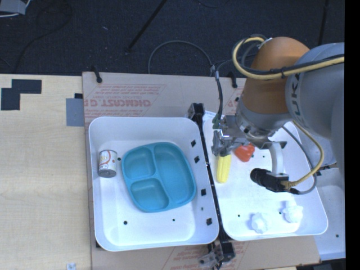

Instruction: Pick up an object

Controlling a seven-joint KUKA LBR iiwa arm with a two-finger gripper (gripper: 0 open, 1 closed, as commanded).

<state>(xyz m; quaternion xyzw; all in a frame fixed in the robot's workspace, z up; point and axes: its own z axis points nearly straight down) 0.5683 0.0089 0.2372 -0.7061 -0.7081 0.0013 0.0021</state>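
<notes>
Right bin [315, 218]: corn [223, 168] is seen just below gripper [223, 145] near left wall; finger state undeterminable; arm [281, 83] bent over.

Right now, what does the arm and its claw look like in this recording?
The arm is grey and rounded, with a wide orange band above the wrist. A yellow cable loops round the band and another trails lower down. The claw is small, grey metal.

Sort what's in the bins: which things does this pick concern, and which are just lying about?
In play:
- end effector, low in the right bin
- yellow corn cob just below it
- orange piece beside it

Lying about:
- two white lumps
- blue divided plate, left bin
- small can
</notes>
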